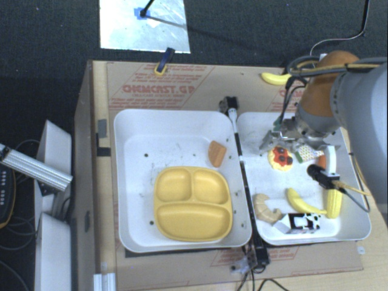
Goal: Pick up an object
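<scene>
At the far left, white boards and a silver rail [36, 167] lean beside the counter [97, 180], over dark carpet [48, 47]. Higher up, a shiny square sheet [144, 18] lies on the carpet. The counter is covered with brown cardboard [163, 83] printed in red, with a small blue-and-yellow item [163, 61] at its far edge.

The left bin [130, 138] holds a yellow divided plate [193, 203] toward its near side and an orange wedge-shaped piece [216, 153] by its right wall. A black strip [239, 162] runs between the two bins.

The right bin [254, 126] carries the loose things: a tan croissant-shaped piece [265, 207] near the front left, a black-and-white block [300, 222] beside it, a banana [303, 201] just behind that, a round yellow-and-red toy [281, 158] nearer the middle, and an ear of corn [334, 202] at the right. Another banana [276, 77] lies on the cardboard behind this bin.

The grey arm [357, 108] reaches in from the right, and its tool [285, 139] hangs right at the yellow-and-red toy; whether it is open or closed cannot be told.
</scene>
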Available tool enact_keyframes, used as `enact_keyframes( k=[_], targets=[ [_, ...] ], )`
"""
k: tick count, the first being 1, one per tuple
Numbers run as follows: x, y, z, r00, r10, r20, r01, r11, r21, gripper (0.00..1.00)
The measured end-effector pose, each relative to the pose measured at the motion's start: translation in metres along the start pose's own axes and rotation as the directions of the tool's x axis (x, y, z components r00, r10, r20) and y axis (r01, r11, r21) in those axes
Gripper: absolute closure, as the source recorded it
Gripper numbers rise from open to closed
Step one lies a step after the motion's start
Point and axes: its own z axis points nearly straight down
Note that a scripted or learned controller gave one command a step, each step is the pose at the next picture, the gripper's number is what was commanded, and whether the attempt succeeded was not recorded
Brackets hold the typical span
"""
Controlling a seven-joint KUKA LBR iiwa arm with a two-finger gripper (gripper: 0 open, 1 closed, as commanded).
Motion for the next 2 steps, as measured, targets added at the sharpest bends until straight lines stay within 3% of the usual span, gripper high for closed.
enact_keyframes(
  k=[2],
  targets=[
    [-0.0123,-0.0217,0.0001,1.000,0.001,0.000,-0.001,1.000,0.001,0.00]
  ],
)
